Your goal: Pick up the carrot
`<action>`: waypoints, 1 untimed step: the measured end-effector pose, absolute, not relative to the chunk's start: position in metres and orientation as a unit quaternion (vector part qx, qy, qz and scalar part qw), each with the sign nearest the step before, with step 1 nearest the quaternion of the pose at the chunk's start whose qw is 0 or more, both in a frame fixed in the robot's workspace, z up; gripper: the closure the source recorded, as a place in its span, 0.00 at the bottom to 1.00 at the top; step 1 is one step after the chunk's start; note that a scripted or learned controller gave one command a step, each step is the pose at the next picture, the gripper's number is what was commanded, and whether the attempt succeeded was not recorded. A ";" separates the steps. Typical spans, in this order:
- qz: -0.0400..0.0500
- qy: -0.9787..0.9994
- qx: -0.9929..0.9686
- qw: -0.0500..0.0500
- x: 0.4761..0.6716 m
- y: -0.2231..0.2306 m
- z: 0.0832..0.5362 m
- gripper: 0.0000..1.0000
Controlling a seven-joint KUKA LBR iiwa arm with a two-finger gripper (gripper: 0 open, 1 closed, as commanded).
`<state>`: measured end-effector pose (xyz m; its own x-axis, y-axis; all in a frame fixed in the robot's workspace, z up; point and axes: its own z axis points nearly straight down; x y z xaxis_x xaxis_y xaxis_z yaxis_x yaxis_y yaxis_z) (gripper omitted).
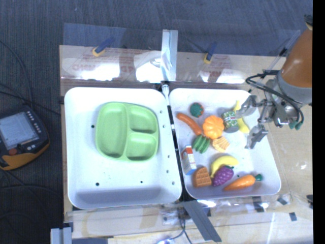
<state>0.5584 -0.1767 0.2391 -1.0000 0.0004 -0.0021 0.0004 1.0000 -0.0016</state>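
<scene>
The carrot (240,182) lay in the right bin (269,159), near its front right corner, a smooth orange plastic cone with a small green tip pointing toward the bin's right wall. Just to its left sat a knobbly purple bunch of grapes (223,176), with a curved yellow banana (224,161) touching it from behind and a brown waffle-like piece (202,177) with a gridded face beside that. A small white carton (189,159) stood near the bin's left wall.

Farther back, a round ribbed orange pumpkin (213,126) sat in the middle of the bin, with a long orange-red sausage shape (189,122) to its left, a striped green vegetable (201,144) in front of it and a dark green ball (196,109) behind.

The gripper (252,121) hovered over the right side of that bin, well apart from the carrot, its two grey fingers spread wide and holding nothing.

The left bin (81,187) was a shallow white tray with rounded corners, and in it rested a glossy green divided plate (127,131) with three compartments. Both bins sat on a pale wooden surface (289,177).
</scene>
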 end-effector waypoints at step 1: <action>0.001 0.997 -0.080 -0.002 0.576 -0.109 0.169 0.00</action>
